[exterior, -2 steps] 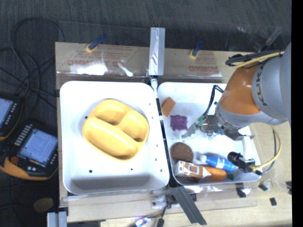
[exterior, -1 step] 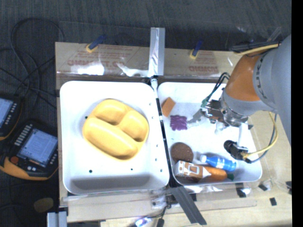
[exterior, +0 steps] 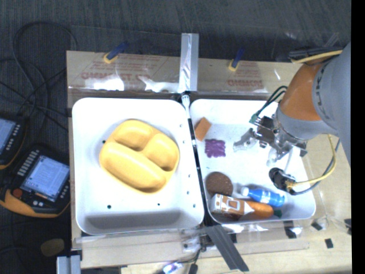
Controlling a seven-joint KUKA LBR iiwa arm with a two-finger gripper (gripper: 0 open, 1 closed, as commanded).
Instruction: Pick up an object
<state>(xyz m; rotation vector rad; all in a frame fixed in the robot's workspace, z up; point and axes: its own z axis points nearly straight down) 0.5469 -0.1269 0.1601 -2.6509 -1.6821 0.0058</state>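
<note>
A: Where did the objects lie?

B: In the right bin [exterior: 308, 207]. A purple object [exterior: 215, 148] sat near the bin's middle, with an orange block [exterior: 202, 128] just above it by the divider. Along the near wall lay a brown round object [exterior: 219, 183], a brown carton [exterior: 227, 206], an orange carrot-shaped piece [exterior: 259, 209] and a blue bottle [exterior: 265, 196], crowded together.

A: And the end effector?

B: The end effector [exterior: 246, 141] hung over the right bin, right of the purple object and apart from it, with bare white floor between. Nothing showed between its fingers; whether they were spread or closed, I could not tell.

A: Any open room?

B: The bin's upper middle was bare. The left bin [exterior: 85, 204] held a large yellow object [exterior: 140, 154], with white floor all around it. Both bins rested on the counter [exterior: 85, 67].
</note>
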